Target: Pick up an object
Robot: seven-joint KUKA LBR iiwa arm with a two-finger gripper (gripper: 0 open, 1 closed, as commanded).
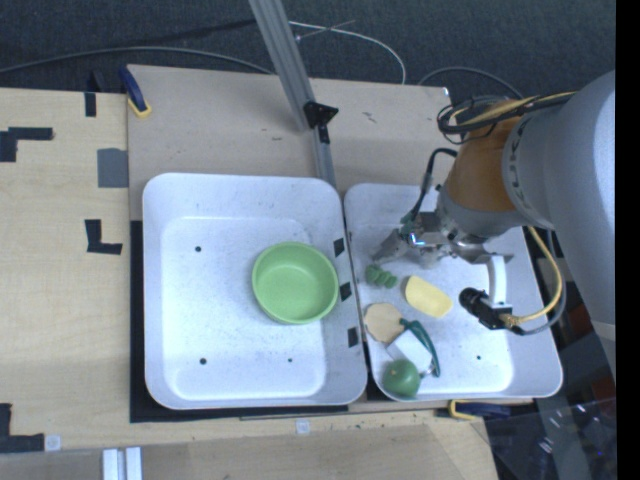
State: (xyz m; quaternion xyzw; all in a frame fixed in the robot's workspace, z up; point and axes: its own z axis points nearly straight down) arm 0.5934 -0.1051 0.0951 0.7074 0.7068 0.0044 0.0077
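Observation:
My gripper point(398, 245) hangs low over the right bin point(520, 363), near its upper left part. Its metal fingers point(385, 249) point left and look spread, with nothing between them. Just below the fingertips lies a small green piece point(380, 276). A yellow block point(427, 296) rests to its right. Further down are a tan round piece point(382, 320), a white item with a dark green band point(415, 343) and a green ball point(402, 377). A green bowl point(294, 282) stands in the left bin point(180, 268).
The arm's orange band point(485, 173) and grey body fill the upper right of the right bin. A grey pole point(290, 63) slants down to the bins' far edge. Cables lie behind the bench.

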